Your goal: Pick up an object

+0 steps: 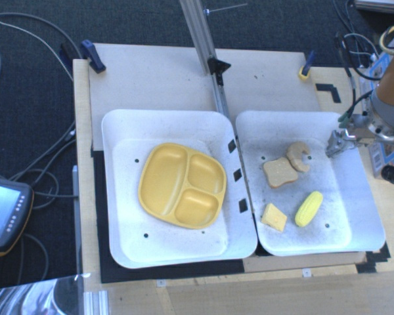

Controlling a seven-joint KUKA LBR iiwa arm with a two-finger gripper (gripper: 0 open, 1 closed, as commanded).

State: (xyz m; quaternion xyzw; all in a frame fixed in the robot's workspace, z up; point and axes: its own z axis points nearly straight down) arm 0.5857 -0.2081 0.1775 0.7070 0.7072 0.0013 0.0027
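Even, bright overhead light; soft faint shadows; slight overall blur (low resolution).

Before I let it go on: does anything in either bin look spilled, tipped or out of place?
Nothing stands out. The yellow divided tray lies flat in the left bin; the toast slice, corn cob and cheese wedge lie apart in the right bin.

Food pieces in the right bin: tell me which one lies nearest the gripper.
The round tan piece, uppermost of the four, sits closest to the gripper. The bread slice, corn cob and yellow wedge lie farther away.
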